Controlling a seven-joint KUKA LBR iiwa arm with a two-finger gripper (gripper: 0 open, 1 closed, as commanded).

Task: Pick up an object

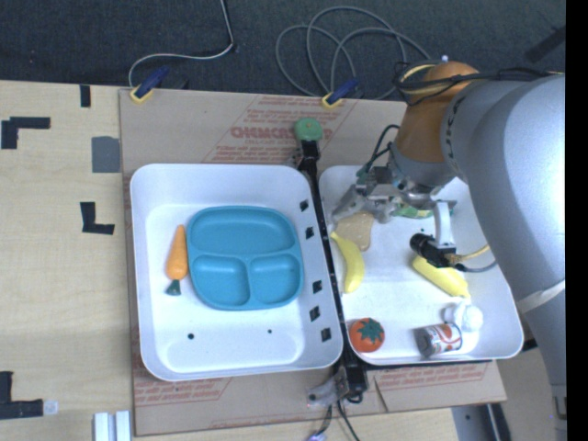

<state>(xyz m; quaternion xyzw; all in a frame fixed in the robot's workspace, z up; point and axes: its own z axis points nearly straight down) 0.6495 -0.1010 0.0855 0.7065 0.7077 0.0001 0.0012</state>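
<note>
The grey arm (514, 182) comes in from the right and bends down over the right bin (491, 338), its orange band (427, 127) sitting above the wrist. The gripper (372, 200) hangs low at the far left corner of that bin, close to the divider between the two bins. I cannot tell from here how the tool is set, clenched or released.

A banana (349, 262) lies just on the near side of the gripper, along the bin's left wall. A second banana (440, 277) lies to the right of the first, mid-bin. A tomato (367, 333) and a small can (439, 338) rest along the near edge.

The left bin (147, 338) holds a blue divided plate (246, 255) with a carrot (176, 255) beside its left edge.
</note>
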